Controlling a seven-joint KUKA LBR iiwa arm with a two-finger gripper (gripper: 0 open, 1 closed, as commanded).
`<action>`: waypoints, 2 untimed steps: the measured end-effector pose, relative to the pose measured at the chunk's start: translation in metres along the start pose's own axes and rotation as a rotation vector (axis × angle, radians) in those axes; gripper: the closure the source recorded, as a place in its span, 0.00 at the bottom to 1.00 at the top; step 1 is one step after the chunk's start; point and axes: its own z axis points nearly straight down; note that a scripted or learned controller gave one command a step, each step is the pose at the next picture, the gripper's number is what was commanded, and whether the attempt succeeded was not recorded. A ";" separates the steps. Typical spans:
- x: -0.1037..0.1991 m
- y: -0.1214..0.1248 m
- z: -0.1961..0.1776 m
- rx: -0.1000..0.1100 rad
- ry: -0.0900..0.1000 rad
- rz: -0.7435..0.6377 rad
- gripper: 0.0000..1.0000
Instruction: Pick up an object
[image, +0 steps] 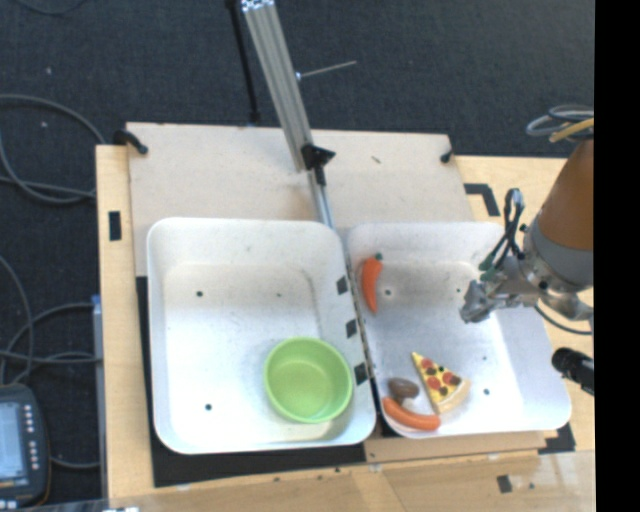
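While dark carpet surrounds it, the pale wooden bench (230, 170) fills the middle of the view, with black cables (30, 150) trailing over the floor at the left and a small screen device (18, 445) at the lower left corner. A slanted aluminium rail (285, 90) runs down from the top to the seam between the two bins. The left bin (200, 270) holds a green bowl (308, 379), which sits upright near its lower right corner. The right bin (520, 385) holds the small toys. A toy carrot (371, 283) lies close to the bin's left wall, its long axis running nearly up and down the view, with the green top at the upper end and the orange tip pointing toward the lower edge. Near the bin's lower left corner a toy pizza slice (439, 381) lies flat, its narrow point aimed up and to the left and its crust toward the lower right. Just beside it a sausage (410, 414) lies with its long axis roughly across the view, sloping slightly down to the right, and a small brown piece (404, 388) rests touching or nearly touching it above. The arm comes in from the right, and the gripper (478, 303) hangs over the right bin's upper middle, well apart from the carrot and the pizza slice. Whether its jaws are spread or pressed together I cannot tell, and nothing shows between them.
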 end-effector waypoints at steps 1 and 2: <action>0.049 0.022 -0.008 0.001 0.002 -0.004 1.00; 0.099 0.047 -0.013 0.001 0.002 -0.004 1.00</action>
